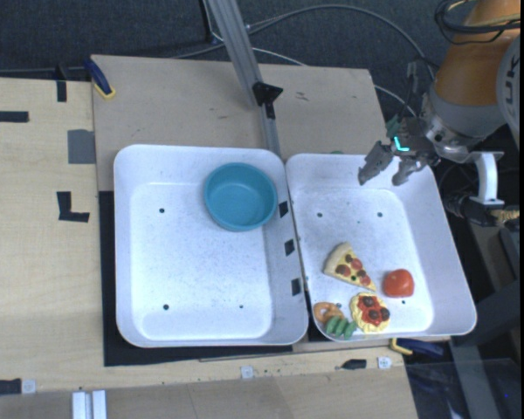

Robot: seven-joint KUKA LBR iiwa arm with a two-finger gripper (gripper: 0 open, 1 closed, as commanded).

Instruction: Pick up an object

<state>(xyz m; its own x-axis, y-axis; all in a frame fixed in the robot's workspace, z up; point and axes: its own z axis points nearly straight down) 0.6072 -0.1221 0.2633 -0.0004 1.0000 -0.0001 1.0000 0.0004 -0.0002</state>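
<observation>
My gripper [386, 173] hangs over the far right part of the right bin [375, 208], its two dark fingers spread apart with nothing between them. Well in front of it, near the bin's front edge, lie a pizza slice [348, 266], a red tomato [399, 283], a small round pizza [369, 312] and a green and orange toy piece [334, 319]. A blue bowl [239, 196] sits upright in the far right corner of the left bin [157, 269].
A grey metal pole [244, 55] slants down from the top to the gap between the bins. Cables trail over the dark floor behind the bench. The arm's orange band [476, 55] stands at the upper right.
</observation>
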